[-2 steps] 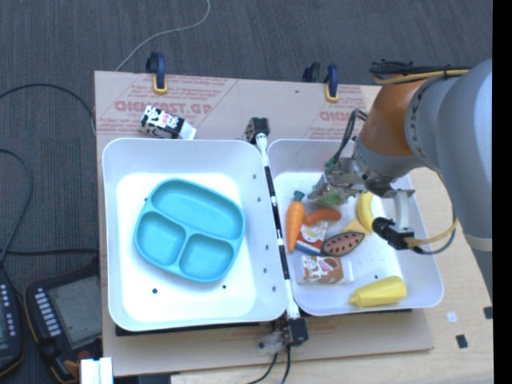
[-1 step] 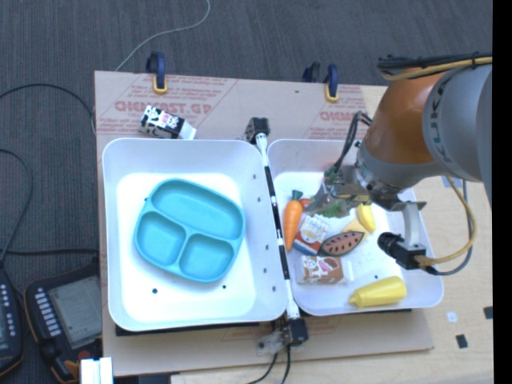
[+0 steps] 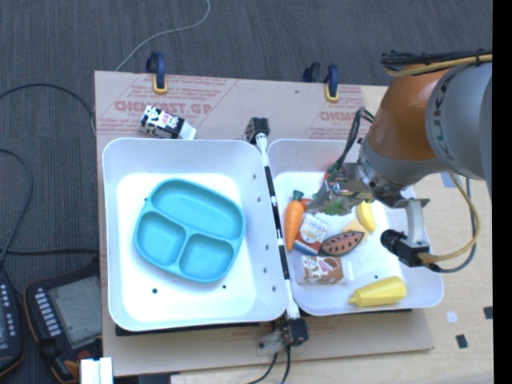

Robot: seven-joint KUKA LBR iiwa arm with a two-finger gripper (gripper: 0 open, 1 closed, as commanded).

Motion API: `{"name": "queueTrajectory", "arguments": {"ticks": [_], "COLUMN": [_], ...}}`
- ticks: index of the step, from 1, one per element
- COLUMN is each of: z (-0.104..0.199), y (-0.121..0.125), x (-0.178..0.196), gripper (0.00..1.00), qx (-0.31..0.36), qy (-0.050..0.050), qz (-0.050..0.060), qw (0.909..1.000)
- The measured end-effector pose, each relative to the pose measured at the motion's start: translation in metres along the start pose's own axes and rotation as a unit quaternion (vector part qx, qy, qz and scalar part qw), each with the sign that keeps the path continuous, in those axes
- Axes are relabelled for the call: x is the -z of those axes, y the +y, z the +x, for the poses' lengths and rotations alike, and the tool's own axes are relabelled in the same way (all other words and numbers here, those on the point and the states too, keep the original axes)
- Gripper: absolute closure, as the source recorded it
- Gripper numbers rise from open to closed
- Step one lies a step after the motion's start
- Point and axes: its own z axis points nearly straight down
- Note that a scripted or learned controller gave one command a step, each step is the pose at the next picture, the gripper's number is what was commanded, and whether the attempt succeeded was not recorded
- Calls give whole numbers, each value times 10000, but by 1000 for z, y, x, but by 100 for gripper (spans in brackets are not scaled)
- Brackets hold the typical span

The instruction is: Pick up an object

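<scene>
Orange and grey, the arm reaches in over the right-hand bin (image 3: 424,294), and its gripper (image 3: 336,192) hangs low among the toy food piled there. Whether the fingers are open or closed I cannot tell; the wrist body and cables cover them from this slanted view, and nothing can be seen between them, so no grasp is confirmed.

Candidates lie close around the fingers. A toy carrot (image 3: 294,221) sits just to their left, leaning along the divider. A small printed packet (image 3: 314,230) lies directly below them, with a brown, almond-shaped piece (image 3: 342,243) beside it and a flat carton (image 3: 322,270) further down. A small yellow piece (image 3: 366,215) rests to their lower right, and a yellow squeeze bottle (image 3: 378,292) lies well below, near the bin's front rim. The left bin (image 3: 120,294) holds a blue divided plate (image 3: 189,230), well away to the left.

The step in hand looks like the descent onto the cluster. To do it well, the fingers should straddle a single item rather than a seam between two, since the pieces touch and overlap. The carrot looks a fair choice, being narrow and standing a little clear. Closing across its width, then lifting straight up, would avoid dragging neighbours or catching the divider.
</scene>
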Motion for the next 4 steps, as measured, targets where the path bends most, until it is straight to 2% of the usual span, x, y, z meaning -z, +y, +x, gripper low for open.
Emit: {"name": "queueTrajectory", "arguments": {"ticks": [4], "z": [0], "y": [3], "x": [39], "gripper": [100], "qx": [12], "qy": [-8], "qz": [-16], "qw": [10000]}}
